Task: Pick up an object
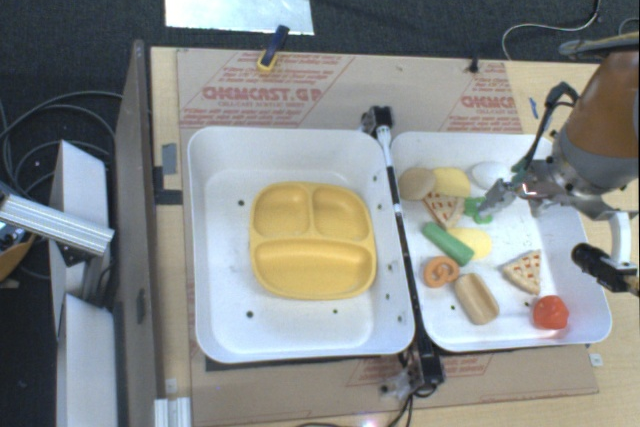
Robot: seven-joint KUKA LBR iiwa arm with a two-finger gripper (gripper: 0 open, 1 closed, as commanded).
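The right bin (590, 325) holds several toy foods. Among them are a tan round piece (417, 182), a yellow piece (452, 181), a white egg (488, 174), a pizza slice (441, 207), a green stick (446, 242), an orange ring (440, 271), a bun (476, 298), a second pizza slice (524, 271) and a red tomato (550, 312). My gripper (507, 193) hangs low over the bin's upper middle, just right of the first pizza slice. A small green piece (479, 209) lies at its tip; whether it is gripped is unclear.
The left bin (215, 215) holds a yellow divided plate (312, 240). A black clamp (379, 122) sits between the bins at the back. The grey and orange arm (605, 130) covers the right bin's upper right corner. A black part (603, 267) overhangs its right rim.
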